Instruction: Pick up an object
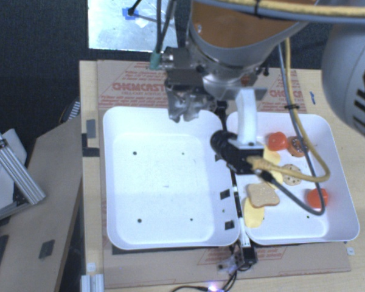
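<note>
Red "CHEMCAST" print on brown board [131,87], "UK" on arm housing [360,96]

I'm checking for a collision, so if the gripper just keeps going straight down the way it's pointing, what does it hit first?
Most likely the bare floor of the left bin near its far edge. The gripper hangs above that stretch, though depth is hard to judge from this slanted view.

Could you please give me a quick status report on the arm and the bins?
Gripper over left bin's far edge, nothing seen between its fingers. Toy food pieces lie in right bin. Yellow cable drapes across them.
</note>
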`<state>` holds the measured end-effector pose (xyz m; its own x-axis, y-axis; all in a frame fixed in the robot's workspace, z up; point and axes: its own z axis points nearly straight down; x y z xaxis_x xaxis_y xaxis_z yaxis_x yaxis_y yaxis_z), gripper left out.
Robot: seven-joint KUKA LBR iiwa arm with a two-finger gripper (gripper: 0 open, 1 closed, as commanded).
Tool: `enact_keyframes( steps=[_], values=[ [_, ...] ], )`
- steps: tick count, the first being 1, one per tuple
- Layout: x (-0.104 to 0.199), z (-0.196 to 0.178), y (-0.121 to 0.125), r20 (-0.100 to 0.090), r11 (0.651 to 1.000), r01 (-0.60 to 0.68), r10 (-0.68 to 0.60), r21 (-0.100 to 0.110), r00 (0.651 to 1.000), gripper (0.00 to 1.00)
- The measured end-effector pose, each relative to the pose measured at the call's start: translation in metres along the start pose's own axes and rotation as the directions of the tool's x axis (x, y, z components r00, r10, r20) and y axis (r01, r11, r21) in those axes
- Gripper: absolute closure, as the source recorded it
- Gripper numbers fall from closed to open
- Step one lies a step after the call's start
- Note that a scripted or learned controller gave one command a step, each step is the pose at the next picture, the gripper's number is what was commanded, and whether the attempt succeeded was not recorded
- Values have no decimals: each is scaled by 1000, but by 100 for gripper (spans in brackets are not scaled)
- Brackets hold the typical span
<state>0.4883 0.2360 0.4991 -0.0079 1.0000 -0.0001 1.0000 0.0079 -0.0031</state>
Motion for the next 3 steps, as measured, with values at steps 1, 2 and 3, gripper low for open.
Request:
enact_keyframes(
  steps=[1, 2, 3],
  values=[
    [-91, -39, 0, 0, 1000, -15, 15, -10, 1000, 100],
    [-142, -36, -3, 0, 1000, -12, 12, -6, 1000, 100],
    [-192, -36, -3, 1, 1000, -12, 12, -6, 1000, 100]
  ],
)
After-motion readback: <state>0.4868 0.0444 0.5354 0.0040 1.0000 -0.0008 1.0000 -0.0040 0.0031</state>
